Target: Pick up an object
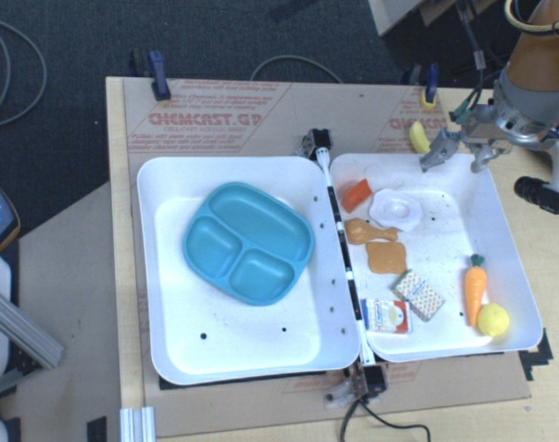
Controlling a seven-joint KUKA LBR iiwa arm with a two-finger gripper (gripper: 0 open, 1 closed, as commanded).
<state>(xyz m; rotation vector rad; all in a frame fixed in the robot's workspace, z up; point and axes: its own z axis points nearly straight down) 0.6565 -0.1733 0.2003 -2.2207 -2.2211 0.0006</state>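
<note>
Two white bins sit side by side on my bench, and I take the right bin [514,256] as my mark for everything else. My claw [461,152] hangs over its far edge, near the far right corner, with the two fingers [437,155] spread apart and nothing between them. Just beyond that far edge, close to my claw, a small yellow piece [419,137] lies on the board outside the bin.

Inside the right bin, an orange-red block [356,194] lies near the far left corner, with a white round dish [395,210] just beside it toward the middle. Nearer than those, along the left side, are a tan spoon-shaped piece [364,232] and a brown slab [386,257], close together. At the near left lies a small printed carton [386,316], and just beside it a checkered packet [419,295]. By the right wall a toy carrot [475,285] lies lengthwise, its near end touching or almost touching a yellow lemon [493,319] in the near right corner.

Left of the right bin, the left bin [159,247] holds a blue divided plate [249,242], well apart from my claw.
</note>
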